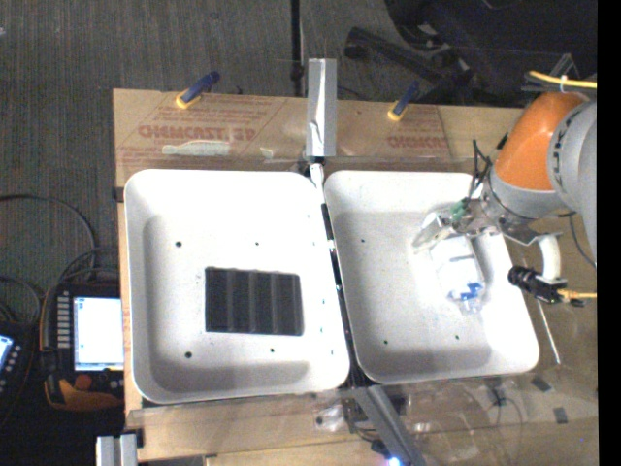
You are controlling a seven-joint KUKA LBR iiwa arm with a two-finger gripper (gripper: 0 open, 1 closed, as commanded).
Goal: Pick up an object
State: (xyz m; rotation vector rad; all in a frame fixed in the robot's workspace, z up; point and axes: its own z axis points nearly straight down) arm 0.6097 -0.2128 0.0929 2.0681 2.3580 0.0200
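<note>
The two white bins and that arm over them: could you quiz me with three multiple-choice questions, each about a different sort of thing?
1. Where is the dark ridged block?
A. left bin
B. right bin
C. on the cardboard

2. How many blue-and-yellow clamps hold the cardboard's far edge?
A. one
B. two
C. four

3. Where is the gripper?
A. over the left bin
B. outside both bins
C. low over the right bin

Answers:
1 A, it lies on the left bin's floor.
2 B, one clamp left, another clamp right.
3 C, it hangs above the right bin, by a clear item with blue marks.

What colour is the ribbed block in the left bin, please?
Black ribbed block, clearest in the camera view.
</note>
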